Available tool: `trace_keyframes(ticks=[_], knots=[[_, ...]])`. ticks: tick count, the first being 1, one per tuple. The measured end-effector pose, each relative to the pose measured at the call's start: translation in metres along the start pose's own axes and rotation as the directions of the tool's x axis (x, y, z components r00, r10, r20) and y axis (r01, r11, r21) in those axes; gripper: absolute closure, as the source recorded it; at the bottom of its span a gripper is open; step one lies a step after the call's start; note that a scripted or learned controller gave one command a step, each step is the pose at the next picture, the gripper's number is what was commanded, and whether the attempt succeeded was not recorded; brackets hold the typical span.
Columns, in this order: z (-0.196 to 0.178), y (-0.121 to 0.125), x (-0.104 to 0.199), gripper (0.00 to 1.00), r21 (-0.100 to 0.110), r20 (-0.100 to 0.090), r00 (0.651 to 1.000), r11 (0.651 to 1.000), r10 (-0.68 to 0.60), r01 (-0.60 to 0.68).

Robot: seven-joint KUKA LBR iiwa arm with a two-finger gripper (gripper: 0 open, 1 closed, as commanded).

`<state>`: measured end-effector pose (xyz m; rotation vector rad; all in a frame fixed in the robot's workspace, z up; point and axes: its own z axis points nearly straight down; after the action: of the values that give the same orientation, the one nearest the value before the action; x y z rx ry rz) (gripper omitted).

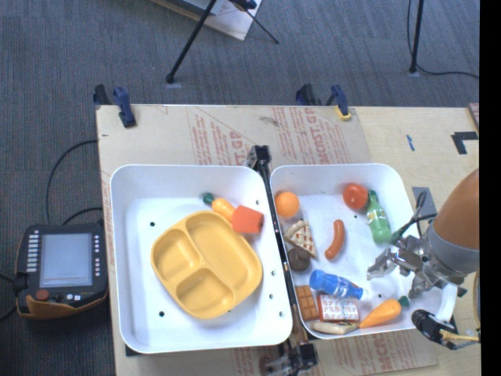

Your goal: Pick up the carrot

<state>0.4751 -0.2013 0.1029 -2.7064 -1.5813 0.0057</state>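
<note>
The hand (395, 263) hovers just above the carrot (381, 313) — whether open, I cannot tell.

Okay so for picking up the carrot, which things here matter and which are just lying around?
For the job:
orange tapered carrot, right bin's front edge
two-finger metal gripper, above that bin

Lying about:
yellow divided plastic plate
orange cube
round orange fruit
red tomato
green bottle
brown sausage
blue bottle
</note>
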Motion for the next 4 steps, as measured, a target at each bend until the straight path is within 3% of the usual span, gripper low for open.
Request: trace_keyframes(ticks=[1, 2, 3, 4], knots=[[0.019, -0.003, 0.006, 0.00, -0.001, 0.000, 0.970, 0.970, -0.242, 0.242], [0.019, 0.000, 0.000, 0.00, -0.001, 0.001, 0.803, 0.803, -0.596, 0.596], [0.019, 0.002, -0.003, 0.00, -0.001, 0.001, 0.568, 0.568, -0.823, 0.823], [0.012, 0.002, -0.004, 1.00, 0.001, -0.004, 0.574, 0.574, -0.819, 0.819]])
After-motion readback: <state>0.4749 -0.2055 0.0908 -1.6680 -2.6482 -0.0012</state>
